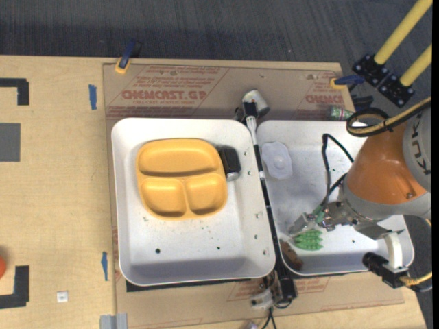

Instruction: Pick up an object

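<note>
My arm reaching into the right-hand bin from the right of the frame.

My end effector (pixel 312 221) sits low in the right bin (pixel 384 156), just above a small green object (pixel 308 240) near the bin's lower left corner; I cannot tell its opening or whether it grips anything. A clear lid-like piece (pixel 277 160) lies at that bin's upper left. The left bin (pixel 130 204) holds a yellow divided tray (pixel 182 177) with a black item (pixel 230 162) beside it.

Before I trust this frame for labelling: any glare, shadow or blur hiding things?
Camera view: even light, sharp overall; soft sheen on the yellow three-compartment plastic tray; the clear plastic lid nearly blends into the right white bin; the gripper casts a shadow around the small green object.
</note>
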Available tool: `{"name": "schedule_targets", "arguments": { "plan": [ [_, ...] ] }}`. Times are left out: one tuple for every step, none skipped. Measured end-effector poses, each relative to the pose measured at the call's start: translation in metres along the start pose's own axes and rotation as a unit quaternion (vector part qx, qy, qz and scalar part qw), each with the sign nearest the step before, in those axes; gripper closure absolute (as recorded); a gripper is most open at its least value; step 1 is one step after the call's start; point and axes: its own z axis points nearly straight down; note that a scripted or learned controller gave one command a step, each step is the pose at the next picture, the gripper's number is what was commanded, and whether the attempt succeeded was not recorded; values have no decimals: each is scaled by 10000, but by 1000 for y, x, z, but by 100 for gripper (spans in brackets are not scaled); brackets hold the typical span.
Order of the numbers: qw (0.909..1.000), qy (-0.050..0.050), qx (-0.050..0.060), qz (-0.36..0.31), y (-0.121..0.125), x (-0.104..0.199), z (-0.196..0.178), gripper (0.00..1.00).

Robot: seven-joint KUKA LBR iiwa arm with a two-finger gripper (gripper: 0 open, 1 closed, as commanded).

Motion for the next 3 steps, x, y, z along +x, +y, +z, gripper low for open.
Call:
{"name": "schedule_targets", "arguments": {
  "plan": [
    [10000,-3,-16,9,1,0,-10,100],
    [9881,-8,-17,1539,6,28,-90,100],
    [9640,-12,-15,2658,-7,-42,-91,100]
  ]
}}
